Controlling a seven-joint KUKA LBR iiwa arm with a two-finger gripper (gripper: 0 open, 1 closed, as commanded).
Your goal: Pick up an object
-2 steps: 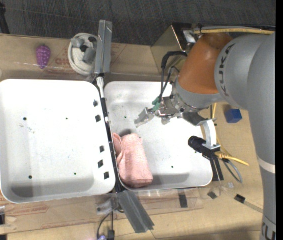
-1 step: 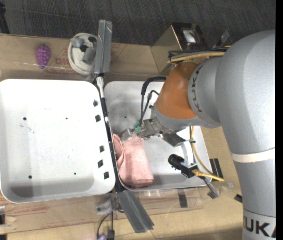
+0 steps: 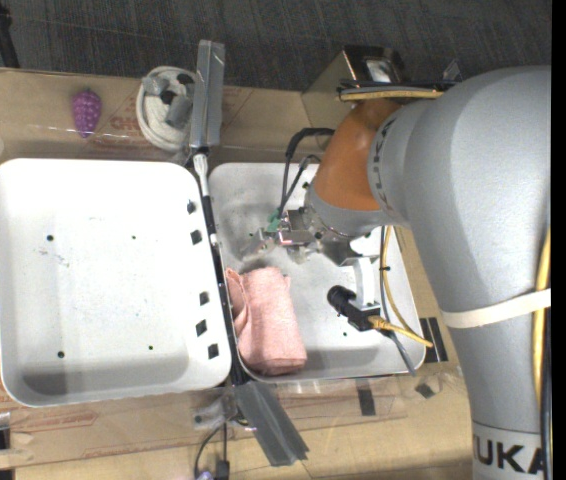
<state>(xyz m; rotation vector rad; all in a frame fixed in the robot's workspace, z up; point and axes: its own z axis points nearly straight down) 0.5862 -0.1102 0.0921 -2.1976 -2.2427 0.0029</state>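
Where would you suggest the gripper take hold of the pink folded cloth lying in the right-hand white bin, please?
Probably at the upper end of the pink folded cloth, coming straight down from above. The cloth lies flat and long against the right-hand white bin's left wall, so a side approach looks blocked. Its top edge is bunched into folds that fingers could pinch, and it is nearest the gripper.

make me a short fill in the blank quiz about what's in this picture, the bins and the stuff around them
1. The folded cloth in the right bin is ____ in colour.
2. The cloth lies against that bin's ____ wall.
3. The purple object sits on the cardboard, ____ both bins.
4. The arm's hand is over the ____ bin.

Missing words: pink; left; outside; right
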